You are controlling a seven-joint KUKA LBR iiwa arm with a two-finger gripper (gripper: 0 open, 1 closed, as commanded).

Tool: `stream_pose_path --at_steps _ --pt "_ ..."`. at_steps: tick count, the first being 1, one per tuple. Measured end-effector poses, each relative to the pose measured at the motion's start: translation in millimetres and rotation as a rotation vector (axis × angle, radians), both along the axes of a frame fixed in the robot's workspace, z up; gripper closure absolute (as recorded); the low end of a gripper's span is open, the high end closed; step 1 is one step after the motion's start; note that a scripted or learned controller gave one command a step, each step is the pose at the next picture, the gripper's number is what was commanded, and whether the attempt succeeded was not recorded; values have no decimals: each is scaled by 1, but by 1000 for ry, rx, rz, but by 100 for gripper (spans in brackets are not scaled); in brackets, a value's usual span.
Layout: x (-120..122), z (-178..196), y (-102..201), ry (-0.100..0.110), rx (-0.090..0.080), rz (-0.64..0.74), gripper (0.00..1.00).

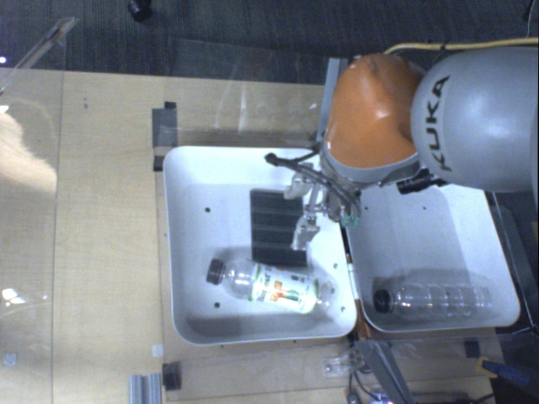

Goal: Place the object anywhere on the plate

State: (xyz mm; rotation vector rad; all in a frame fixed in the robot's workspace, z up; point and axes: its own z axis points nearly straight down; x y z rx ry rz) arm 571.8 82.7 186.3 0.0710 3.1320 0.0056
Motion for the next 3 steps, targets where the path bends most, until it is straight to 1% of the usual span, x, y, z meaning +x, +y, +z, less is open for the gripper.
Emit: stream_pose_path --at_steps 1,2,3 --pt "-46 17 -37 1 -1 -49 0" --pt "-46 17 -37 1 -1 -48 0" --pt "-62 -1 21 1 -1 105 0"
